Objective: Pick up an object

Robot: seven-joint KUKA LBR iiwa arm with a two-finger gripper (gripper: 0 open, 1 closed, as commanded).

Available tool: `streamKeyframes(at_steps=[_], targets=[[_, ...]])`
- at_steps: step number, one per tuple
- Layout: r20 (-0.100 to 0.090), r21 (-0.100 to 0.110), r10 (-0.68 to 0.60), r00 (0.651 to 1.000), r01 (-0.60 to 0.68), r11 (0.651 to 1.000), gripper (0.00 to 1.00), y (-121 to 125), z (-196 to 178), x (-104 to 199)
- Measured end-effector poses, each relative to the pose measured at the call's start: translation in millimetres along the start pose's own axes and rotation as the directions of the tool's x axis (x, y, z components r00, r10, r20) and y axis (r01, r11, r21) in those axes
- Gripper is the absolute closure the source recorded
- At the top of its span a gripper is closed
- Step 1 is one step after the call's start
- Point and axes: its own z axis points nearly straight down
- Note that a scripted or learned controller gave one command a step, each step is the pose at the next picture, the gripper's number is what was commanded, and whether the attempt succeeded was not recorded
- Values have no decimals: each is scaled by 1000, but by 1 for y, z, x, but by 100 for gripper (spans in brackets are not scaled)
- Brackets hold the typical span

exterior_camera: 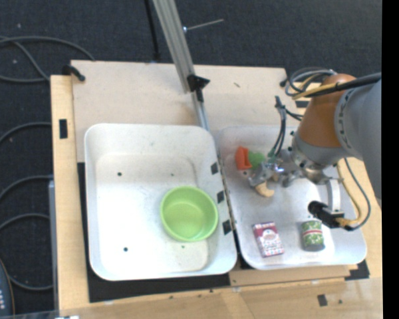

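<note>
In the right bin [346,248], my gripper [268,175] hangs low over the upper left part, at the end of the grey arm with its orange band [321,121]. A small beige piece [266,191] lies right under the gripper's tip; whether the two touch I cannot make out. Just up and to the left of the gripper sit an orange object [243,157] and a small green one [256,158]. Toward the front of that bin lie a red box [268,239] and a green can [312,235].
The left bin [120,178] holds a lime green bowl [189,214] near its front right corner. A slanted metal pole [179,45] rises from behind the bins. Black cables [329,214] loop beside the wrist over the right bin.
</note>
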Motion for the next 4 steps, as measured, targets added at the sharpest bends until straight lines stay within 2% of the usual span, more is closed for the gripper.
streamKeyframes(at_steps=[1, 4], targets=[[-2, -3, 5, 1000, -5, 1000, 100, 1, -11, 0], [-1, -3, -7, 1000, 7, 1000, 100, 3, -162, 12]])
